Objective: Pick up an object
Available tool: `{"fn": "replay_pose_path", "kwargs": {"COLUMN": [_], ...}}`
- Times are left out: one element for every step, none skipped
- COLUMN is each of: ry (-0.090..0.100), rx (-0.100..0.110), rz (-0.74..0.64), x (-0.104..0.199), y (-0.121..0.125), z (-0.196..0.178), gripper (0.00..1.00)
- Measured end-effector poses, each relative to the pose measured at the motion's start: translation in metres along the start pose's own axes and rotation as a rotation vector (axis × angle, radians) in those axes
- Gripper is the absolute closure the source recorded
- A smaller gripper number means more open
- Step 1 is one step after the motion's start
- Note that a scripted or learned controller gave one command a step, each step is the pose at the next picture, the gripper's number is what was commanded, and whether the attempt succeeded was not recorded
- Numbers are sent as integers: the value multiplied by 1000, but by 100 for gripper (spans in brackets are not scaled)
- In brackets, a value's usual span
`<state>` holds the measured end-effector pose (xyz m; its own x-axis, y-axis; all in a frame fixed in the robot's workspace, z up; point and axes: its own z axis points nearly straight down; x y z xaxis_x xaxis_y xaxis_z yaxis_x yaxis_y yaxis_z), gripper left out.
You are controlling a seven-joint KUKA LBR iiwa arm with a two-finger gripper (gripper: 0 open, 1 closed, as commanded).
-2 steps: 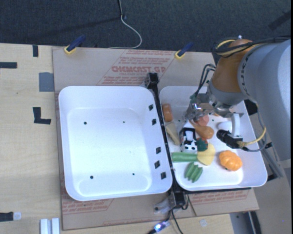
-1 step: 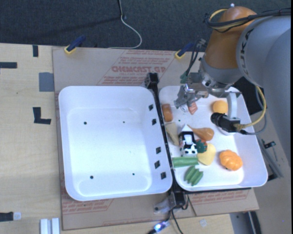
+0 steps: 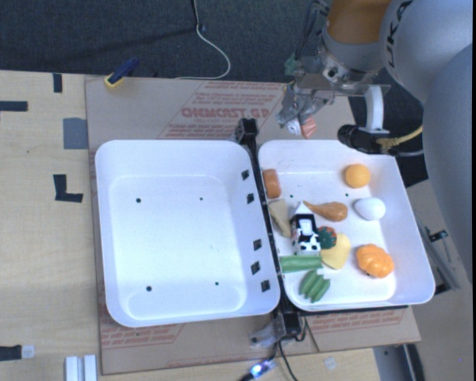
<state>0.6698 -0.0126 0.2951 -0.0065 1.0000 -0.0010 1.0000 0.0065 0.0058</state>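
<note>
Two white bins sit side by side. I see my gripper (image 3: 300, 117) raised above the right bin's (image 3: 408, 213) far edge, fingers clamped on a small orange-pink object (image 3: 308, 126); other toy foods lie below.

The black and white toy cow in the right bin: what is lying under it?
The cow lies on a pile: a pale yellow piece at its left and a green stick below it in the view. What lies directly beneath the cow is covered.
</note>
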Motion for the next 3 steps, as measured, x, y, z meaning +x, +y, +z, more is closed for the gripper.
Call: {"fn": "replay_pose_path", "kwargs": {"ry": [3,-1,-1], "rx": [17,5,12], "rz": [-4,7,2], "x": [93,56,101], "y": [-51,-20,0], "z": [33,-26,-12], "gripper": [100,100,100]}}
